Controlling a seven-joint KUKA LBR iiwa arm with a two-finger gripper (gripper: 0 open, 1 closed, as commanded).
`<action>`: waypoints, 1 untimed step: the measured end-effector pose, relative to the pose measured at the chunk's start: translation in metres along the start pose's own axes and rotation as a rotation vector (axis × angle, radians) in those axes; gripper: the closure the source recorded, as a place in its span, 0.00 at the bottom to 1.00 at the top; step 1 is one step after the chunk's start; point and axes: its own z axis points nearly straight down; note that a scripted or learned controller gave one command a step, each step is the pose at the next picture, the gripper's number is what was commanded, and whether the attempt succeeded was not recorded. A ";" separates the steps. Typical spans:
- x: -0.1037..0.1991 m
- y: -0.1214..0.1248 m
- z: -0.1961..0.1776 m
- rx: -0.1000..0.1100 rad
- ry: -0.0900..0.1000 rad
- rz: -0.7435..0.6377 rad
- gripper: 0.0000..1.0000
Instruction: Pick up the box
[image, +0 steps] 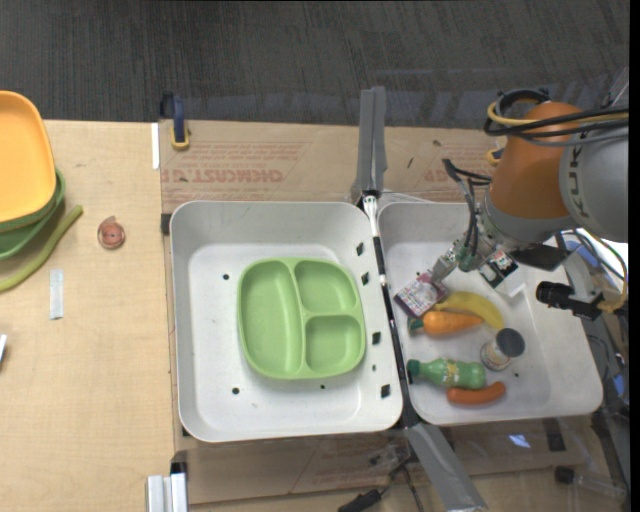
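A: Box (420, 295) location?
B: Right bin (570, 395), against its left wall, long axis slanting up-right toward the gripper (448, 262), just beyond its upper end.
A: Gripper state?
B: Can't tell.

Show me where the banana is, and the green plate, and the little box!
banana (482, 306), camera view, middle of its yellow curve.
green plate (300, 318), camera view, ridge between its compartments.
box (419, 294), camera view, its patterned top face.
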 end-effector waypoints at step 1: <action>0.059 -0.007 -0.083 0.016 0.007 0.341 1.00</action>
